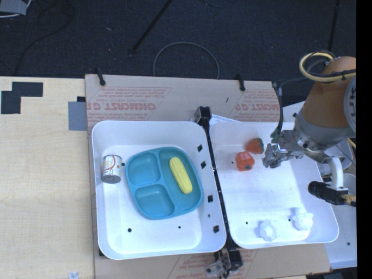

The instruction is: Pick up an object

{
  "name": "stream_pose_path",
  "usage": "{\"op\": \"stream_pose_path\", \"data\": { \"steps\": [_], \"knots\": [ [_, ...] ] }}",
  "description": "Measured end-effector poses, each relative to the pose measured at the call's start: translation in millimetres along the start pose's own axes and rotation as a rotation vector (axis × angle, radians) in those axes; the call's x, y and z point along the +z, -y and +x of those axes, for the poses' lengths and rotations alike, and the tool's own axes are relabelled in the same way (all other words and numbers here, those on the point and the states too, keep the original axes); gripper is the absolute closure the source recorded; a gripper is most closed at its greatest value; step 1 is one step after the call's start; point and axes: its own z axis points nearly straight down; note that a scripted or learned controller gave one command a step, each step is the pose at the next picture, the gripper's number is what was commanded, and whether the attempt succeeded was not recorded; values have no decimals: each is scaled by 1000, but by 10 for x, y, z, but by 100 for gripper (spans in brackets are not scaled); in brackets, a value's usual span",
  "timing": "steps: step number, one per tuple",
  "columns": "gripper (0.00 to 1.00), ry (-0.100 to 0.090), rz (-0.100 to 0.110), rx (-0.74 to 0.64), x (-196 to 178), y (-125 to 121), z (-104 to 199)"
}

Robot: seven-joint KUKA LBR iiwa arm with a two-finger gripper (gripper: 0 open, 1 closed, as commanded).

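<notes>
One gripper [273,156] low over the right bin [317,237], finger spread unreadable, beside two red-orange objects [249,154].

A robotics lab: white bins [151,246] on cardboard [157,100] (cables [186,57] on floor).

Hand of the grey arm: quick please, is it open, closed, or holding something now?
Hand: open or closed cannot be told; it is above the right white bin, beside the red-orange pepper-shaped toy.
</notes>
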Motion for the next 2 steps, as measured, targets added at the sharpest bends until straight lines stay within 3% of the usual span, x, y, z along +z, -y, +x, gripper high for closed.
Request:
{"op": "stream_pose_path", "data": {
  "steps": [1, 2],
  "knots": [
    [100, 1, -4, -1, -632, -20, -6],
    [100, -2, 2, -3, -678, 42, 505]
  ]
}}
